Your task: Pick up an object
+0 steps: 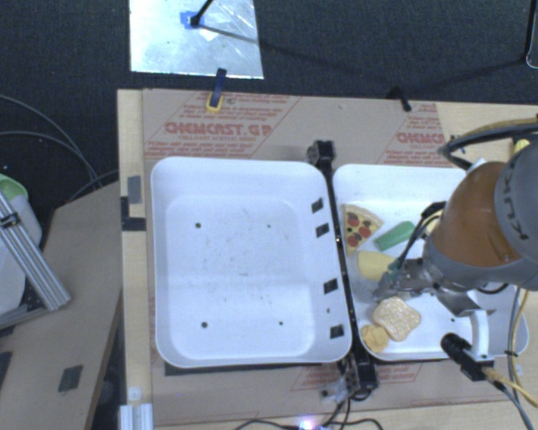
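The right bin (386, 179) holds several toy foods: a pizza slice (360, 226), a green piece (394, 236), a yellow wedge (373, 263), a tan bread slice (397, 317) and a small yellow round piece (374, 336). My gripper (396, 282) reaches down from the arm's wrist (466, 240) into this bin, between the yellow wedge and the bread slice. The arm's body covers the right part of the bin.
The left bin (242, 262) lies beside the right one, with a black divider rail (336, 249) between them. A cardboard sheet (278, 124) lies under both bins. A metal plate (195, 25) sits at the far back.
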